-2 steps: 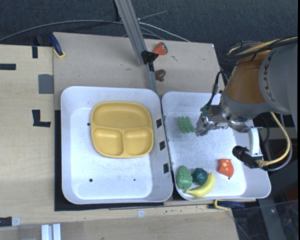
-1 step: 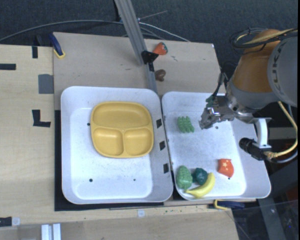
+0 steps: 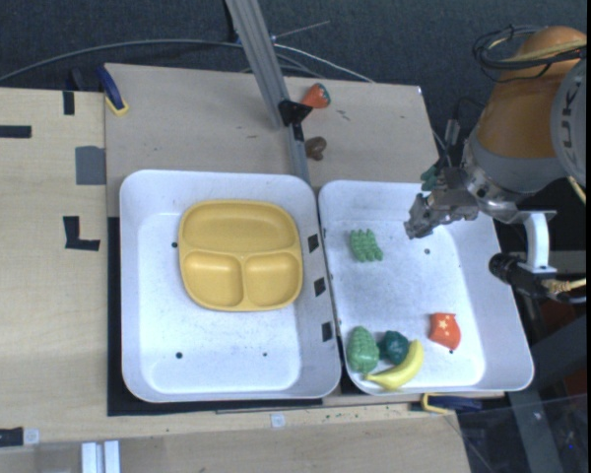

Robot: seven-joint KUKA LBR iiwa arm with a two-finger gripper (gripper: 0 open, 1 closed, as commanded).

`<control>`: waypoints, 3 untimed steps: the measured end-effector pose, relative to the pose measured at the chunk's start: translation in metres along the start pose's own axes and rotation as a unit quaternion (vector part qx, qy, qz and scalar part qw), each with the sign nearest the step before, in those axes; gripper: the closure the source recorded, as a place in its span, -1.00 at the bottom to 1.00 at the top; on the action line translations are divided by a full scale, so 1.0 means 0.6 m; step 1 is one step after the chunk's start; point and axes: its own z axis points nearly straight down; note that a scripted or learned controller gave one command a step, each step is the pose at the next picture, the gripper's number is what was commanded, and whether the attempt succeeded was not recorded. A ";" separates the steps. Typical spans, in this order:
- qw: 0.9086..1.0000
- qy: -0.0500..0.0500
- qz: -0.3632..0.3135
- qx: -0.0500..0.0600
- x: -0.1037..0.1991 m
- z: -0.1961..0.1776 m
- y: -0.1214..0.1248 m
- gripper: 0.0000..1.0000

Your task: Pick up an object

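A small green ridged toy [image 3: 365,245] is lying in the upper left part of the right bin [image 3: 492,358], and it is sitting left of and a little below the gripper [image 3: 421,221], apart from it. Further down, a red strawberry-like piece [image 3: 445,330] is resting near the bin's right side, while a green leafy piece [image 3: 361,349], a dark teal piece [image 3: 394,345] and a yellow banana [image 3: 401,369] are crowding together at the lower left corner, touching one another. The gripper is hanging over the upper right part of this bin, dark and blurred against the wrist, so how far its jaws are standing apart cannot be told, nor is anything showing between them. The left bin [image 3: 143,294] is carrying a yellow sectioned plate [image 3: 241,254].
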 end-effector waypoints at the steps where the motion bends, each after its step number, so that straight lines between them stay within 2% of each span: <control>1: 1.000 0.001 -0.002 0.003 0.084 0.025 0.001 1.00; 2: 1.000 0.001 -0.003 0.003 0.169 0.029 0.010 1.00; 3: 1.000 0.001 -0.002 0.004 0.247 0.045 -0.011 1.00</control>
